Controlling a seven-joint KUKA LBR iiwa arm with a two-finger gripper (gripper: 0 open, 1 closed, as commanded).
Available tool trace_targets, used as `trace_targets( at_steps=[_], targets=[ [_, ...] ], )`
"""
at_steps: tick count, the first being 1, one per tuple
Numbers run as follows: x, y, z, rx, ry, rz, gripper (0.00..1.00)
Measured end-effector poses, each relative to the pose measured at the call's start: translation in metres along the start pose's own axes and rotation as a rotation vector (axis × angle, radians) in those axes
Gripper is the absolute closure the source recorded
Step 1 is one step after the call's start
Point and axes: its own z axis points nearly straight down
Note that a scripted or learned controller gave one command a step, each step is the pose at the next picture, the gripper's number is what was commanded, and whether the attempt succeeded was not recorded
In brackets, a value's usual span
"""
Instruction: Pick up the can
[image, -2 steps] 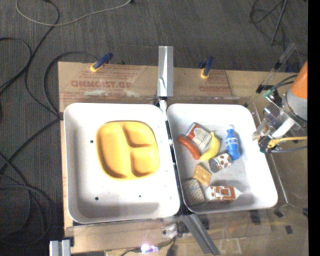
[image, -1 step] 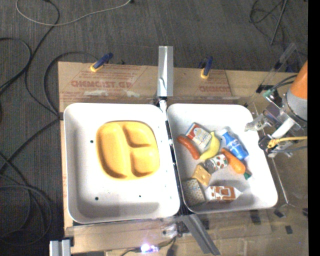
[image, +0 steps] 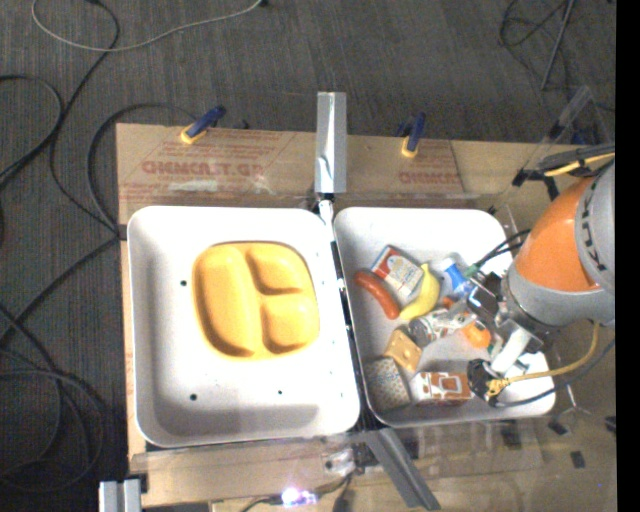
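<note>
The can (image: 399, 272) has a red and white label and lies on its side in the upper left of the right bin (image: 420, 222). A yellow banana (image: 432, 291) rests against its right side and a red sausage (image: 374, 294) lies just left of it. My gripper (image: 482, 308) reaches in from the right over the middle right of that bin, beside a blue and white item (image: 457, 273) and an orange piece (image: 479, 336). It is about a hand's width right of the can and is not touching it.
The right bin also holds a silvery item (image: 425, 328), a tan cracker-like piece (image: 402, 348), a grey block (image: 385, 381) and a small red and white box (image: 441, 386). The left bin (image: 160, 400) holds a yellow divided plate (image: 257, 298).
</note>
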Motion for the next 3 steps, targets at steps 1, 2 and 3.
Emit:
trace_targets(
  at_steps=[1, 2, 3],
  targets=[
    [0.054, -0.009, 0.058, -0.016, 0.007, -0.378, 0.00],
    [0.057, 0.034, 0.045, -0.003, -0.001, -0.369, 0.00],
    [0.047, 0.092, 0.055, -0.002, 0.000, -0.315, 0.00]
  ],
)
